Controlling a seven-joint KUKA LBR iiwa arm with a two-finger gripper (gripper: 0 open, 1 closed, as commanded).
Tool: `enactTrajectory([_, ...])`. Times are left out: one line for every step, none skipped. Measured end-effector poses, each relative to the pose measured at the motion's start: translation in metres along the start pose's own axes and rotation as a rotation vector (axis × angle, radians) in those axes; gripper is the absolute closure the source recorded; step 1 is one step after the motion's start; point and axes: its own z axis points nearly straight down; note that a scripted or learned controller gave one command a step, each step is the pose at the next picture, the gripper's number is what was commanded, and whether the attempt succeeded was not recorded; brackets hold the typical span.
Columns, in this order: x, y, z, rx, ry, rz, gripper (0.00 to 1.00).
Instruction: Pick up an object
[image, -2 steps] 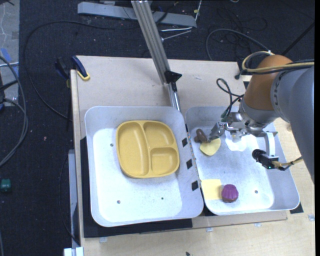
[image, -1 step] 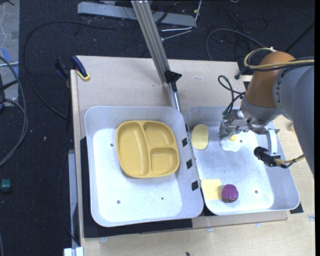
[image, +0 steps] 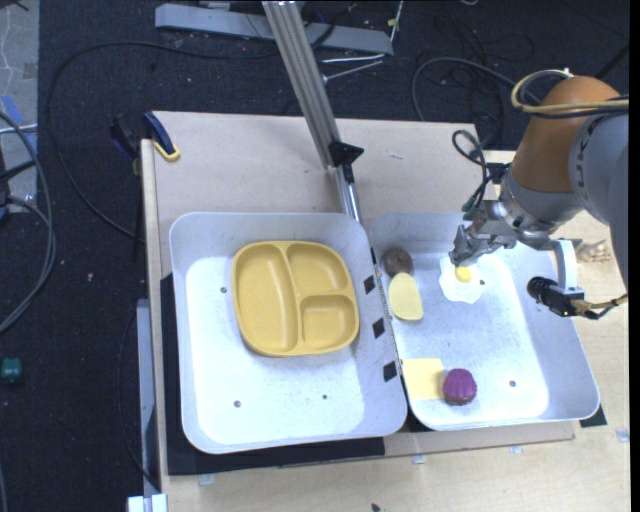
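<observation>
In the right bin lie a fried egg toy, a pale yellow oval piece, a brown round piece, a yellow square slice and a purple lump. My gripper hangs from the grey arm with the orange band, directly over the far edge of the fried egg. Its dark fingers point down at the egg's yolk, close to it or touching it. Nothing shows between the fingers.
The left bin bears a yellow divided tray. A metal pole slants from the top of the view to the bins' junction. Black cables hang off the wrist at the right. Wooden bench surface surrounds both bins.
</observation>
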Motion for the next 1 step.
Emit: enactTrajectory([0.0042, 0.0049, -0.0630, -0.003, 0.000, -0.004, 1.00])
